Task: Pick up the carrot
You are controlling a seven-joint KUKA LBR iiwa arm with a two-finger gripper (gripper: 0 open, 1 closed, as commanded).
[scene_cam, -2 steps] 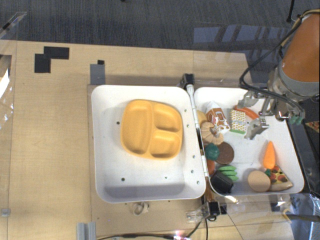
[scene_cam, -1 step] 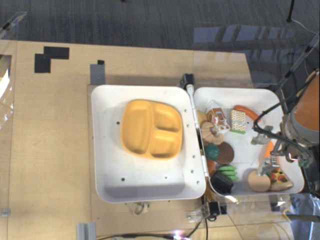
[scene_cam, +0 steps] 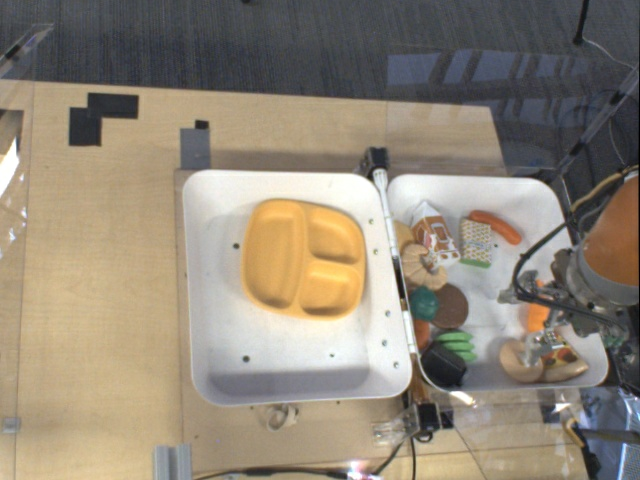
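A slim orange-red piece that looks like the carrot lies near the back of the right bin. My gripper hangs low over the bin's front right corner, well in front of that piece and to its right. Just under the gripper lies a tan, flat toy food. A second orange piece peeks out beside the wrist, mostly hidden by it, so I cannot tell what it is. Nothing is visibly held.
The right bin also holds several toy foods: a small carton, a checkered block, a brown disc, a green piece and a black cup. A yellow divided plate sits in the left bin.
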